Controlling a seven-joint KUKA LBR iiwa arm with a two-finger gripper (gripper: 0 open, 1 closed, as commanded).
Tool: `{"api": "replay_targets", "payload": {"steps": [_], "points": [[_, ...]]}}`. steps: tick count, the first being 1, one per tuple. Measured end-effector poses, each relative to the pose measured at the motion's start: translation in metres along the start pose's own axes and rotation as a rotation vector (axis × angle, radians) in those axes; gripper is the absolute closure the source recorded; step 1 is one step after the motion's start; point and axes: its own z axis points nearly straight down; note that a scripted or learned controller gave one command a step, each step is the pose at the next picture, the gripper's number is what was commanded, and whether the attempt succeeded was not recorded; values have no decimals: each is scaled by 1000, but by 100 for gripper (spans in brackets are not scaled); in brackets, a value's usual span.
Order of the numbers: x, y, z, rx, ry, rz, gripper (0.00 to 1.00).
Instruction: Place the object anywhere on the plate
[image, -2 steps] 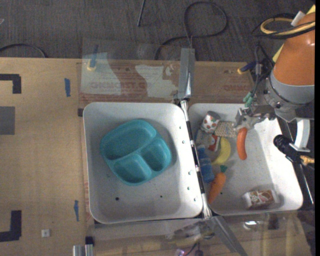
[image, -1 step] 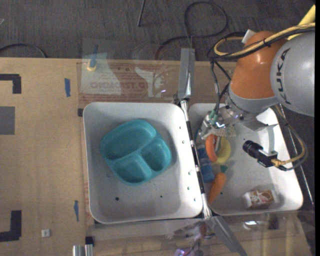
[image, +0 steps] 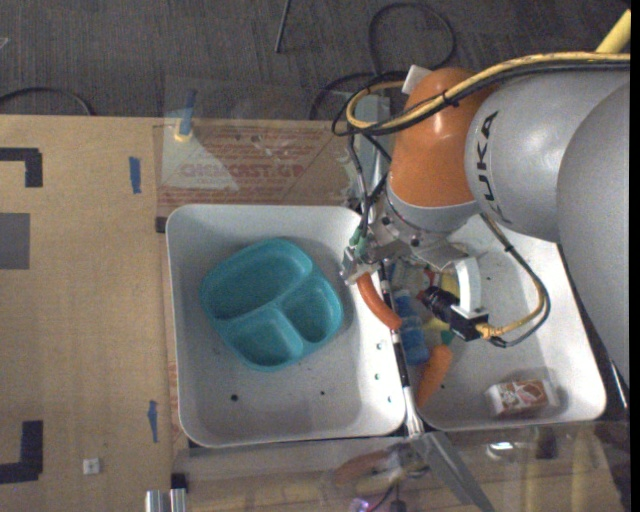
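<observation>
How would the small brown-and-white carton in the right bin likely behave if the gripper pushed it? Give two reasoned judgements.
The carton lies flat on its side, so it would probably slide rather than tip. It looks small and boxy, so likely light, and unlikely to roll.

So the one thing you can actually read is "KUKA", black capital letters on the grey metal robot arm (image: 520, 150), running sideways down the casing just right of the orange band (image: 440, 120). Up and left of that band, the brown cardboard sheet under clear film (image: 245, 165) has faded reddish block lettering, too washed out for me to make out. Down and right of the band, the small brown-and-white carton (image: 522, 396) has print that's too blurry.
</observation>
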Motion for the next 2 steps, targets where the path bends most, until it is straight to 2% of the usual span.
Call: {"api": "replay_targets", "payload": {"steps": [1,2], "points": [[48,48,-36,-4,-2,33,100],[49,48,-35,-3,-2,32,0]]}}
